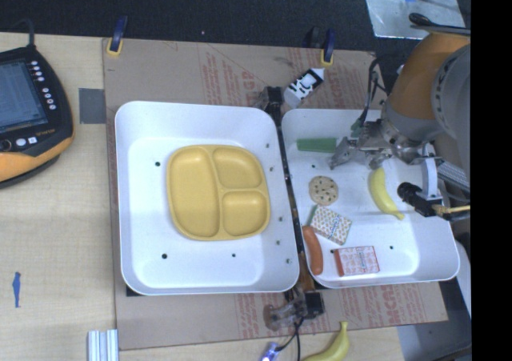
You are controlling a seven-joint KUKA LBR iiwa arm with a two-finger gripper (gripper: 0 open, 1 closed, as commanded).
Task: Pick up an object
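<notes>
Bananas [385, 191]: two | cookie [323, 190]: one | sausage [313, 250]: one | pincer [360, 153]: apparently apart, empty

Two bins [136, 191]; two bananas [384, 191]; one plate [218, 191]; one cookie [323, 189]; one sausage [312, 250].

Two white bins: the left bin [136, 263] carries a plain yellow divided tray [218, 191], the right bin [424, 259] a brighter mix. There's a yellow banana [385, 192], a green bar [318, 144] at the far side, a tan cookie [323, 189] speckled dark, a blue-and-white patterned packet [330, 224], an orange-red sausage [313, 250] and a red-and-white printed card [357, 260]. Orange band, grey arm [436, 79].
</notes>
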